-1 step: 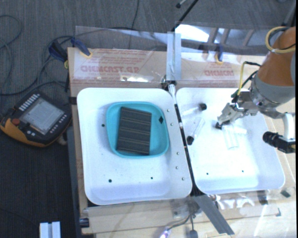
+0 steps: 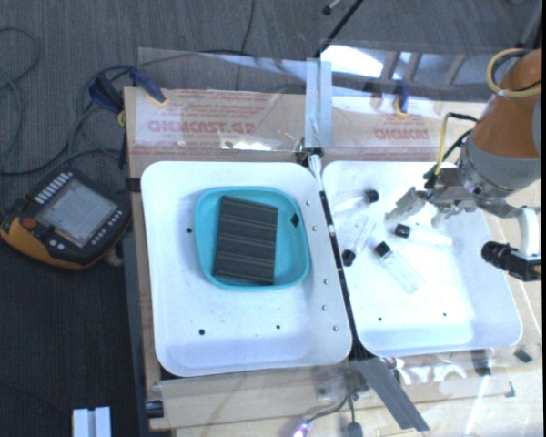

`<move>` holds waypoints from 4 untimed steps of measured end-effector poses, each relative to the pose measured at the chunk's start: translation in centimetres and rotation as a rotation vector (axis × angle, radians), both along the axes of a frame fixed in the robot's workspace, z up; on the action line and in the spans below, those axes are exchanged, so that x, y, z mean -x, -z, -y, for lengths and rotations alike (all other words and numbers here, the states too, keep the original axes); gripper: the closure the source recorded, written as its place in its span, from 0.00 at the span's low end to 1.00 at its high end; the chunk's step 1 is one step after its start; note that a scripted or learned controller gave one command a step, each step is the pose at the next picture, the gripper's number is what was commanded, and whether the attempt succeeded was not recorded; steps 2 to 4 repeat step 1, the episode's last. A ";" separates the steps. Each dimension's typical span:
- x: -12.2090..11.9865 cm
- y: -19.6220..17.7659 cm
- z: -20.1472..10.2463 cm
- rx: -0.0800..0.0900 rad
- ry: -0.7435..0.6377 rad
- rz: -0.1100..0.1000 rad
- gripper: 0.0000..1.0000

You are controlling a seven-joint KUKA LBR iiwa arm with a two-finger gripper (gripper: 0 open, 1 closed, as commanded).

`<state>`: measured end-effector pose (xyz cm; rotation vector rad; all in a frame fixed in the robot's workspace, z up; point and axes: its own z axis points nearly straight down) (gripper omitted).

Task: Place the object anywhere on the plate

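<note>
1. Tool (image 2: 408,206) hangs over the right bin (image 2: 455,321); I cannot tell its state, its tip being blurred.
2. Two white bins sit side by side.
3. One teal plate (image 2: 296,262) in the left bin (image 2: 246,344) carries one dark ridged block (image 2: 246,239).
4. Clear black-capped vials (image 2: 396,262) lie in the right bin, too faint to count.

A grey robot arm with an orange band above its wrist (image 2: 514,116) reaches in from the right edge. Its metal two-finger gripper (image 2: 408,206) points left and downward, tilted at a slant.
</note>
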<state>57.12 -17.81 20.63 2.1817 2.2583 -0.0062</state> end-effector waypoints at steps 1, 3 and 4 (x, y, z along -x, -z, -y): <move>-3.9 -19.5 -1.3 0.000 0.232 0.002 0.00; -3.9 -19.5 -1.3 0.000 0.232 0.002 0.00; -3.9 -19.5 -1.3 0.000 0.232 0.002 0.00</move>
